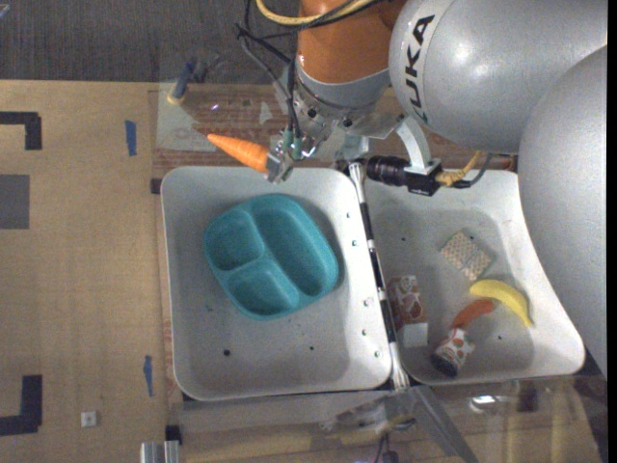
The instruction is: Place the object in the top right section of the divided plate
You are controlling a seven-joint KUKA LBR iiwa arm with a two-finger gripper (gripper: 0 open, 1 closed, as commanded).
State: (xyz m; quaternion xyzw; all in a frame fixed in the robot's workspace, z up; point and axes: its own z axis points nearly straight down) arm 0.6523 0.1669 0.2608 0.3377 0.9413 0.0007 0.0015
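Above the left bin's far rim, we see the tool [281, 162] clamped on the carrot [237, 149], not yet over the teal divided plate [272, 256], so placing remains

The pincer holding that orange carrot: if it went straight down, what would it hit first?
Probably the far rim of the left white bin, beyond the teal divided plate; depth is unclear. The pincer grips the orange carrot.

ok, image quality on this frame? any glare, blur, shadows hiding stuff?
Camera view: lighting even, no harsh glare; the plate is sharp with soft shadows in its sections. The carrot at the gripper is slightly soft. The arm looms large and near, covering the right bin's far corner. Items there are small but legible.
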